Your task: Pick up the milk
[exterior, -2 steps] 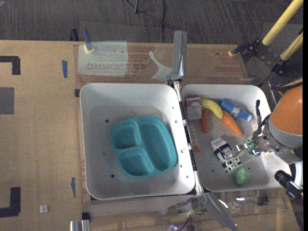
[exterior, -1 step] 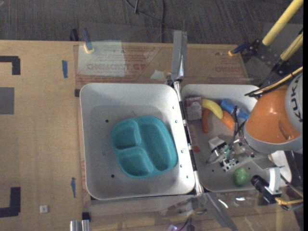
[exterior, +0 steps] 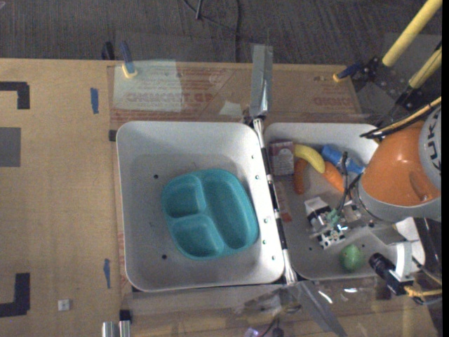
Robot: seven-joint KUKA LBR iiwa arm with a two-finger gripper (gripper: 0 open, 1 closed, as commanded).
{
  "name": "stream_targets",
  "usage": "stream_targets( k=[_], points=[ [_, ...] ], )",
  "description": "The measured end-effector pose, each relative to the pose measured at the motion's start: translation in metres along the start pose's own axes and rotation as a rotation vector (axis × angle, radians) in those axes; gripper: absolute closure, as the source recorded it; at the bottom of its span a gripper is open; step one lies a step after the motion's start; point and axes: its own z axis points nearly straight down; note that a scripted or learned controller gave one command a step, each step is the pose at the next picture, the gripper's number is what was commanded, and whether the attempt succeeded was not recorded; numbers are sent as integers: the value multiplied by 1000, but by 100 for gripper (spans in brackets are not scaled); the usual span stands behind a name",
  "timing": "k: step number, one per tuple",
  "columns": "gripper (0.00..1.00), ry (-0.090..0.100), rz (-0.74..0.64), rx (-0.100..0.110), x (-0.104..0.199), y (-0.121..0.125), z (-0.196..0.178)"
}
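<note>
From my seat the gripper [exterior: 328,223] sits low in the right bin [exterior: 309,262], in the lower right of the frame, under the orange band of the arm [exterior: 396,177]. Its dark and white parts blur together, so I cannot tell how it is set, and I see nothing caught in it.

Just below it lies a green ball-like fruit [exterior: 351,257]. Up the frame from it are an orange carrot [exterior: 334,178], a small reddish-orange piece [exterior: 299,176], a yellow banana [exterior: 311,157] and a blue thing [exterior: 340,157] I cannot name.

The milk [exterior: 282,158] is, I think, the small carton in the upper left corner of that bin, close against the wall shared with the left bin [exterior: 133,188]; print and shape are too small to be sure. It looks light and stiff-sided, likely to crush a little or tip if squeezed hard, and smooth enough to slip. I would take it across its two free flat faces, since the wall side leaves little room.

The left bin holds a teal divided plate [exterior: 208,213], on the tan worktop [exterior: 56,188]. The arm covers the right bin's far right edge.
</note>
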Motion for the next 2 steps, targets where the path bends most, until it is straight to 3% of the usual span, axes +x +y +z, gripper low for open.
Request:
stream_targets(
  k=[1, 2],
  points=[
    [100, 13, -153, 15, 67, 14, -86],
    [100, 13, -216, 14, 102, 82, -100]
  ],
)
